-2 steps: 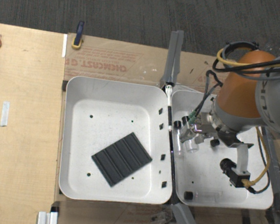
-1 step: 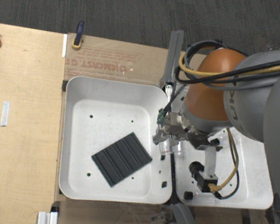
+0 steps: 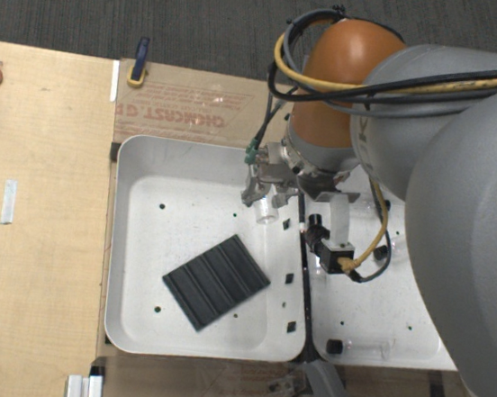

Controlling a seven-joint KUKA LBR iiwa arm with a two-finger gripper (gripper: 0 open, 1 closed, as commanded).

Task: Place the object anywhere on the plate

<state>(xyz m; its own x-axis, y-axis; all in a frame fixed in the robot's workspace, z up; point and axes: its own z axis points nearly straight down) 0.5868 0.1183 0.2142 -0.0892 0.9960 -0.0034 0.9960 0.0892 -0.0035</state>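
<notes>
A dark ribbed rectangular plate [image 3: 217,281] lies flat and turned at an angle in the left white bin [image 3: 136,224], toward its front middle. My gripper [image 3: 266,200] hangs over the back right part of that bin, close to the divider between the bins, up and to the right of the plate and apart from it. The orange wrist band and grey arm above hide most of the gripper. A small pale, glassy-looking bit [image 3: 270,210] shows at its tip; I cannot tell whether it is a held object or part of the gripper.
The right bin [image 3: 394,335] lies mostly under the arm; a small black piece [image 3: 334,347] sits near its front edge. A cardboard sheet [image 3: 188,108] with a blue clamp [image 3: 140,59] lies behind the left bin. Small items dot the wooden bench [image 3: 34,238] at left.
</notes>
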